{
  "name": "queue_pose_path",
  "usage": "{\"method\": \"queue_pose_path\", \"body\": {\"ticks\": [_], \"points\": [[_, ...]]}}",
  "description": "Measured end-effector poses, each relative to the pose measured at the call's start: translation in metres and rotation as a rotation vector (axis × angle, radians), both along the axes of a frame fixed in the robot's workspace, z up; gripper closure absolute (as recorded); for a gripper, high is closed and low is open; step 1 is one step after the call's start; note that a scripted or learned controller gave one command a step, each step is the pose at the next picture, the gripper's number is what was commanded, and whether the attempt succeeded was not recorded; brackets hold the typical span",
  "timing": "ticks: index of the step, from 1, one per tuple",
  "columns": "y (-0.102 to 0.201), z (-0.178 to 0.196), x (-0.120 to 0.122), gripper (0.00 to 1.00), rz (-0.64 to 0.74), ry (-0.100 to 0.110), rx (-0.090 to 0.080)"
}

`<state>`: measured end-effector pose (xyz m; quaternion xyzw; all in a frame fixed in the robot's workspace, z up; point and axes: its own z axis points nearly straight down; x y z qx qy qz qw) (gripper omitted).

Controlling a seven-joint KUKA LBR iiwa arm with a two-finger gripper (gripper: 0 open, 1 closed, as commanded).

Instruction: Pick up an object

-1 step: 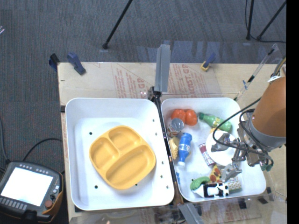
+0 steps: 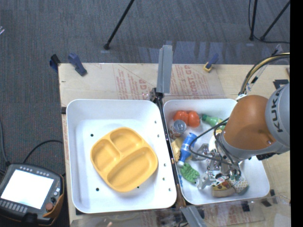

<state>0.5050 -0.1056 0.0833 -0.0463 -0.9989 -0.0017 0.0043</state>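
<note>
overhead, the gripper [image 2: 218, 170] is hanging over the right bin's [image 2: 258, 174] clutter, finger state impossible to tell.

A robotics lab or test cell. A plywood bench [image 2: 137, 82] holds two white bins [image 2: 80, 126], a grey-and-orange industrial arm [image 2: 255, 126] reaches in, a teach pendant [image 2: 29, 190] lies on grey carpet [image 2: 57, 22], and tripod legs [image 2: 120, 20] stand behind.

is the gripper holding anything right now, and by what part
Cannot be told. The gripper is low in the right bin among the clutter, and the view does not settle whether it holds anything.
</note>
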Motion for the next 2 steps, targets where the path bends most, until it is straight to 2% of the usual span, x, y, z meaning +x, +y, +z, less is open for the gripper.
{"method": "queue_pose_path", "body": {"ticks": [1,2], "points": [[-0.002,0.004,0.062,0.0,-0.193,-0.008,-0.004],[0.02,0.004,0.114,0.0,-0.203,0.004,-0.012]]}}
